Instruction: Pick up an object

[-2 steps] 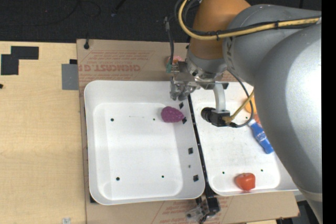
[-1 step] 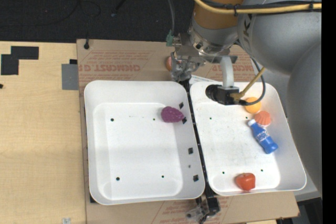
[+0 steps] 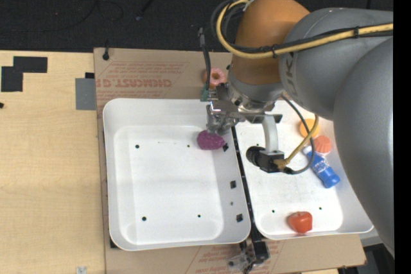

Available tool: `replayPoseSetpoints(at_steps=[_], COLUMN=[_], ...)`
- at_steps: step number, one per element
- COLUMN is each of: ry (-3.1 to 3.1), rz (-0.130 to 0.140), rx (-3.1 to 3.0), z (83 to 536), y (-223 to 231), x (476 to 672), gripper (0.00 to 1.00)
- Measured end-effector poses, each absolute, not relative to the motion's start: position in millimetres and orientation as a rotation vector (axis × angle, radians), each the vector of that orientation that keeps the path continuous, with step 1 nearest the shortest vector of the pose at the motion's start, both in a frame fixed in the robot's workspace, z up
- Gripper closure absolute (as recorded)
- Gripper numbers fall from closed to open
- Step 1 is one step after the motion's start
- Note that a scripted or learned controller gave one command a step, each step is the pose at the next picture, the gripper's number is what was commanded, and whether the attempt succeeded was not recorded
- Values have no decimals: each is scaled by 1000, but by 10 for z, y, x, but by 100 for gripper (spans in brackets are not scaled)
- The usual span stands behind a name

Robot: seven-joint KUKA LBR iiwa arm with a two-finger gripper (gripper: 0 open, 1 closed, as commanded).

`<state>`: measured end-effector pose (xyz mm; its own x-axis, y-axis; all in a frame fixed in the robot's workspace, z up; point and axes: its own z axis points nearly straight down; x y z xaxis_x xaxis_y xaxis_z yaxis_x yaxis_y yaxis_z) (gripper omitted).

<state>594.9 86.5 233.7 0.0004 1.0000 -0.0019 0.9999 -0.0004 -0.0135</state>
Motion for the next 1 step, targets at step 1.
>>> replayPoseSetpoints(at_steps=[1], ry=[-2229], rz=[-16], rx=[-2225], z=[3632], y=[1048], x=[6464], gripper=[100])
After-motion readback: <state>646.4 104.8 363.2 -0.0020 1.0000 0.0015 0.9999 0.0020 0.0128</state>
